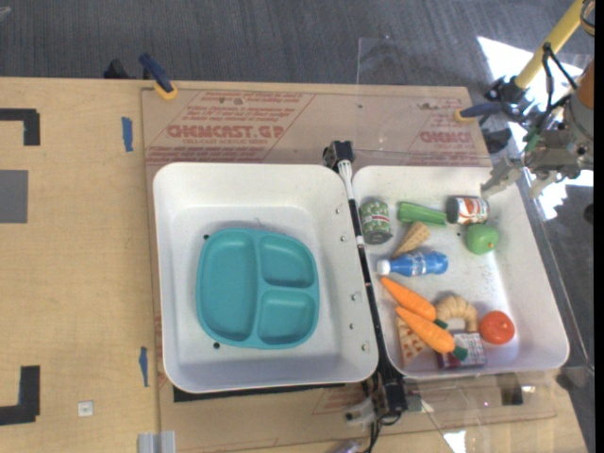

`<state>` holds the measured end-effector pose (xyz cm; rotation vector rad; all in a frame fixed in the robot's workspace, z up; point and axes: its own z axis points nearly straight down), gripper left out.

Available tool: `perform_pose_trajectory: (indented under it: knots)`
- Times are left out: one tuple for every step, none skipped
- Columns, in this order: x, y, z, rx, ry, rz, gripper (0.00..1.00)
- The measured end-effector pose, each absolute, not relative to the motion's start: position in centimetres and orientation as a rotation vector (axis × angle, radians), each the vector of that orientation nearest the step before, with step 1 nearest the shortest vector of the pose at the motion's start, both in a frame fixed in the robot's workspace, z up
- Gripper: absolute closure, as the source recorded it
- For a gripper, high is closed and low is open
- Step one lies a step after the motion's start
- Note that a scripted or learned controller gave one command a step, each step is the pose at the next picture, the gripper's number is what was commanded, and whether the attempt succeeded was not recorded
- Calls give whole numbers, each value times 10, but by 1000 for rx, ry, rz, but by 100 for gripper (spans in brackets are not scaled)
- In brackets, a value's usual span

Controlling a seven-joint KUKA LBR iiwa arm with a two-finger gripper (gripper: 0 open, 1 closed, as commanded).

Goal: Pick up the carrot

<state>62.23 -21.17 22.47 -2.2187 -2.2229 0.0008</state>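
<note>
Carrot, orange tapered plastic (408, 296), lies untouched at lower right; jaws (528, 173) upper right, state unclear; pickup remains.

There are two orange carrots in the right bin (547, 281). One carrot (408, 297) lies slanted near the middle. The other carrot (427, 331) lies just below it, slanted the same way, with a green end.
</note>
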Motion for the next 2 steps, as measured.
perform_pose_trajectory:
  knots:
    - [544, -137, 135, -2147, -2280, 5, 0]
    - [498, -104, 90, -2185, -2281, -14, 0]
